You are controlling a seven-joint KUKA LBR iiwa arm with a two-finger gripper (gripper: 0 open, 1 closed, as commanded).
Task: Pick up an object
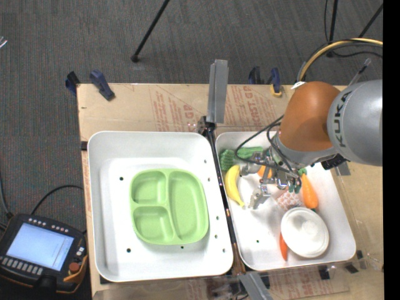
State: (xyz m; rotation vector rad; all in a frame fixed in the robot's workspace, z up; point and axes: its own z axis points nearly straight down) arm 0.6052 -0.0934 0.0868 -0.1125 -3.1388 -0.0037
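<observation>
**benchwatcher:** Nearest to the lens, bottom left, is that black handheld control pendant with the lit screen [42,249], parked on the floor off the bench. Not part of the job though. Action's in the right-hand shallow white bin [337,195], where the grey arm with the orange band [312,120] is down low with its claw [262,192] among the clutter.

**pickfan22:** What's it going for? And is the claw open or closed?

**benchwatcher:** Can't tell honestly, the metal bits at the tip are too small and tangled with cables. Nothing visibly held. The tip sits just beside the yellow plastic-looking banana [233,185], which lies along the left side of that bin, so that's my guess for the target.

**pickfan22:** Easy grab?

**benchwatcher:** Probably light and stiff if it's a toy, but smooth and curved, so it could squirt out. I'd pinch across the middle, across the narrow width, not the tapering ends. It's close to the bin wall too, so one finger has little room on that side.

**pickfan22:** Other options?

**benchwatcher:** Some green leafy thing [240,153] up top, an orange carrot-shaped piece [309,194] to the right, a round white bowl [304,232] lower down with another small orange piece [283,247] at its left edge. Bowl looks too wide to pinch except by the rim. The left white bin [106,230] just has a light green divided plate [169,206], flat and awkward to grip.
</observation>
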